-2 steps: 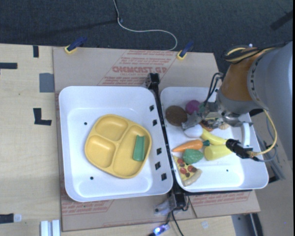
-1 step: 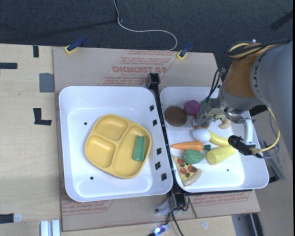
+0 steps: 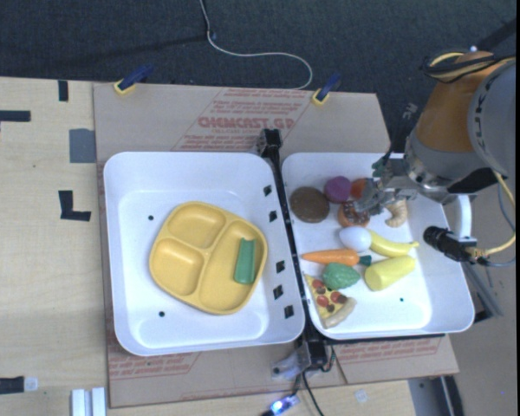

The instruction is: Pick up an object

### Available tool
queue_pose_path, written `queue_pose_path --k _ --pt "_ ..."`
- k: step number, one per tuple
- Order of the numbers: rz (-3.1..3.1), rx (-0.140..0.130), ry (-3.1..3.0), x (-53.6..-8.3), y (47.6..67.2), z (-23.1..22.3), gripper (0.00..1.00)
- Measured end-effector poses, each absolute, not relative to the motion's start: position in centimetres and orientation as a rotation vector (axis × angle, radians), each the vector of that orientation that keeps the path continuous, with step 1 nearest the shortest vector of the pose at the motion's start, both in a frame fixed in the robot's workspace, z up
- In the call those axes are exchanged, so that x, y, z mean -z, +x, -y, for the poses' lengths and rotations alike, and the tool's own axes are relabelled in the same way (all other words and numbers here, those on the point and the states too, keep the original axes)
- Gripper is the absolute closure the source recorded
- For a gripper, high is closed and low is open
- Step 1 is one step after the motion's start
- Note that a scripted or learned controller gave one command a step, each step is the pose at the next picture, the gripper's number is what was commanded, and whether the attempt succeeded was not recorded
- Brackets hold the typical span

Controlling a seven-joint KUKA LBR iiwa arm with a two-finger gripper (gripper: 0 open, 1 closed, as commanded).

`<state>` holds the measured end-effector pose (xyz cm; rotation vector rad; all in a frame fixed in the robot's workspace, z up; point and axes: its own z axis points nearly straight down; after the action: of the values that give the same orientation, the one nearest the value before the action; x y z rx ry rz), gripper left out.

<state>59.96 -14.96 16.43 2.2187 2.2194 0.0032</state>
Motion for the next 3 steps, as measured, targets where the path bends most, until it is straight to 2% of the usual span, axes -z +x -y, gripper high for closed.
queue_pose_path --k 1,2,3 --pt "-2.222 -0.005 2.215 -21.8 60.5 13.9 1.00" --pt "-2.224 0.000 2.220 -22.5 60.5 13.8 1.00" --pt "-2.230 0.001 2.216 -21.5 62.3 8.4 1.00"
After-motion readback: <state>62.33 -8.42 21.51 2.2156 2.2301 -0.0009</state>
